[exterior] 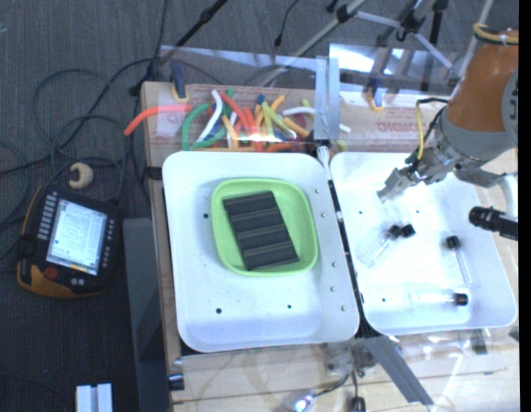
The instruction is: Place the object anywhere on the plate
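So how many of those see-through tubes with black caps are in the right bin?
3. One tube lies near the bin's left side, one tube at the right, one tube along the front. More could be hidden by glare.

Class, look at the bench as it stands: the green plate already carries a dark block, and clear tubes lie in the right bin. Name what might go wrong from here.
1. The dark ridged block covers most of the green plate, so a placed item may land on it and slide off.
2. The clear tubes are transparent on a white bin; the pincer may miss or let one roll.
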Motion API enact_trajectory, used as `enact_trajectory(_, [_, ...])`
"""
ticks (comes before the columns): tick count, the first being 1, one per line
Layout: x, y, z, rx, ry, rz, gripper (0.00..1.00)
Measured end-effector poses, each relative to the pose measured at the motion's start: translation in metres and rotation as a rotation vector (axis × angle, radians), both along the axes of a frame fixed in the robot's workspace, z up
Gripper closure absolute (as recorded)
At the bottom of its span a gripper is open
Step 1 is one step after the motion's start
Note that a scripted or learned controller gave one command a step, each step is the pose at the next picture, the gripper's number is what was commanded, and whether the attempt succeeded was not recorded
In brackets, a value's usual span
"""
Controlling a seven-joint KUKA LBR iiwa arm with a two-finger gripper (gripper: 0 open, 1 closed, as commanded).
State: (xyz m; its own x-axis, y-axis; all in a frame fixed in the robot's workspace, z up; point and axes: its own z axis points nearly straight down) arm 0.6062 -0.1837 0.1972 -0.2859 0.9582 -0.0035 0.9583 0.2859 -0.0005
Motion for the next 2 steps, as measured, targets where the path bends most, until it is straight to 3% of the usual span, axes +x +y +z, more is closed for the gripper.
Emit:
enact_trajectory(1, [0.0, 0.0, 0.0, 0.0, 0.0, 0.0, 0.0])
enact_trajectory(2, [0.029, -0.041, 0.021, -0.002, 0.0, 0.068, 0.0])
